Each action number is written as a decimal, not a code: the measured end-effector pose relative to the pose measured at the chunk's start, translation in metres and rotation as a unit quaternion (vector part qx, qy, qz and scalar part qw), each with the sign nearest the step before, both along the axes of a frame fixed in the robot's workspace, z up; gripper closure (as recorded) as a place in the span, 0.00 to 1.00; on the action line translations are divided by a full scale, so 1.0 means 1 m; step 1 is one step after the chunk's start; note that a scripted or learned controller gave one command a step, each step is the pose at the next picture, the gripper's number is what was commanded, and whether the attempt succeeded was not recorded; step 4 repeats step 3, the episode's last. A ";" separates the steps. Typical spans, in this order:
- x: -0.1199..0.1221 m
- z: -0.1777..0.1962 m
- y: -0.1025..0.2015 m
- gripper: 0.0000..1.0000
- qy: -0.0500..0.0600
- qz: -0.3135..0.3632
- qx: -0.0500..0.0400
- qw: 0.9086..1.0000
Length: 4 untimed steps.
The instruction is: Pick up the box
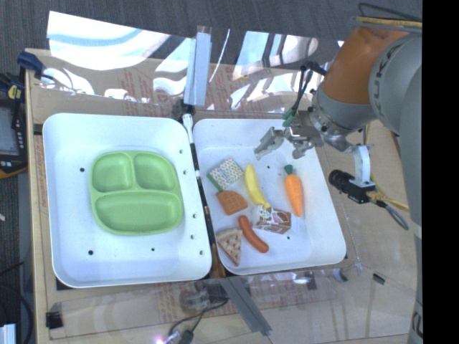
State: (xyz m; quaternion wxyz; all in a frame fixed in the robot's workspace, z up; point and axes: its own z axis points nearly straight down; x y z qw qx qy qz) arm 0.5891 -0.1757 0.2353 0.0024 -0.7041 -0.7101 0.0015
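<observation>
Camera view: small patterned box (226, 172), tilted, lies left of the banana (253, 184); pincer (281, 142) spread above, gripping nothing.

Your arm (380, 63) runs off the right edge. You can't read the print on the box (226, 172).

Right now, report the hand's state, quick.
Hand: open, holding nothing, poised over the back of the right bin, apart from the box.
</observation>
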 end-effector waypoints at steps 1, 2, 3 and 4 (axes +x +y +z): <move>0.044 -0.139 0.037 0.00 0.001 -0.018 0.000 1.000; 0.045 -0.129 0.039 1.00 0.001 -0.016 0.001 1.000; 0.037 -0.043 0.120 1.00 -0.002 0.068 -0.001 0.998; 0.037 -0.043 0.120 1.00 -0.002 0.068 -0.001 0.998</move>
